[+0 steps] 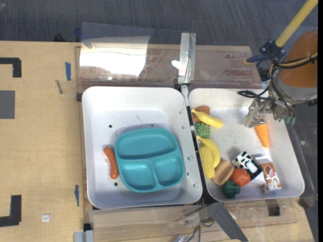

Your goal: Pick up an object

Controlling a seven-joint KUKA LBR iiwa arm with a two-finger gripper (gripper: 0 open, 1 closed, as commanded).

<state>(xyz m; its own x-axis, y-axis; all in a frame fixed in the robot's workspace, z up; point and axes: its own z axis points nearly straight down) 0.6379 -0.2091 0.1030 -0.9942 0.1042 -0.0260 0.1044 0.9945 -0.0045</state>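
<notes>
In the left bin [96, 105] a blue tray [149, 159] with three pockets sits in the middle, and a small sausage [111, 161] lies just to its left. The right bin [292, 180] holds the play food. Two bananas [209, 137], a bit of green [203, 130] and a corn cob [207, 164] lie along its left wall. A tomato [241, 177] and a small carton [270, 177] are at the near side.

The carrot [262, 134] lies near the far right. It is orange and pointed, with its fat end far and its tip pointing near and a little right. The gripper [264, 113] hangs just above the fat end, right at it. The fingers point down, but I cannot tell how far apart they are. I think the carrot is the thing to grab.
</notes>
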